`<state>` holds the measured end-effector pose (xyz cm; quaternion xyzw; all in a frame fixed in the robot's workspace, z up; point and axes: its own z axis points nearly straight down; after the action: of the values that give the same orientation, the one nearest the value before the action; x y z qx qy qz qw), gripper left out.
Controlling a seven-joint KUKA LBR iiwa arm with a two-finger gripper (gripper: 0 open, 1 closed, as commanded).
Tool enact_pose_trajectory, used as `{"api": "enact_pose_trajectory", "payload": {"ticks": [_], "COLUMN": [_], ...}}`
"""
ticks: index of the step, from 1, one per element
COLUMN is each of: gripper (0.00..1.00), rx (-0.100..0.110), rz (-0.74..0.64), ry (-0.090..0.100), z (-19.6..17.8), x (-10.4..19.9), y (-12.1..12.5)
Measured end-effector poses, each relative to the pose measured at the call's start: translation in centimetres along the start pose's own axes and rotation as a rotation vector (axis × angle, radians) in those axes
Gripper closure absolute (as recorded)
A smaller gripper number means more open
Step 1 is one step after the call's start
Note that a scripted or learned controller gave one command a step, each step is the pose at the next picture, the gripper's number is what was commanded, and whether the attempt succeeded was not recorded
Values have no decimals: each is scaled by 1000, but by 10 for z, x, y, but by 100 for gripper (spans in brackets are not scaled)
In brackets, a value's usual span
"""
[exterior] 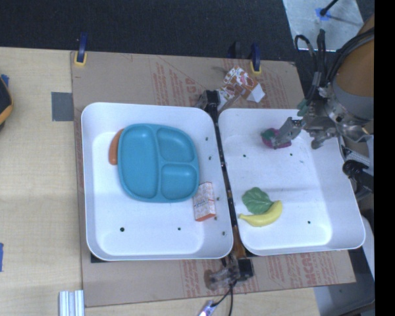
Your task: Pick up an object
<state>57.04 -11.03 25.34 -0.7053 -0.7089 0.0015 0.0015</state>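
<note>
My gripper (288, 131) sits at the right bin's (329, 232) twelve o'clock, touching the purple toy (274, 137); I cannot tell its state.

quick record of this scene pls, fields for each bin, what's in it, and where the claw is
left bin: blue divided plate, orange item tucked under its left edge, small packet beside its lower right corner
right bin: purple object, green leaf, yellow banana just below the leaf
claw: over the right bin's upper part, at the purple object
hold: unclear
</note>
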Motion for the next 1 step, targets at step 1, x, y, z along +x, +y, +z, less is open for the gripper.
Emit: {"api": "enact_pose_trajectory", "payload": {"ticks": [1], "gripper": [0], "rx": [1], "rz": [-1], "ry": [-2], "z": [88], "x": [-34], "y": [85]}}
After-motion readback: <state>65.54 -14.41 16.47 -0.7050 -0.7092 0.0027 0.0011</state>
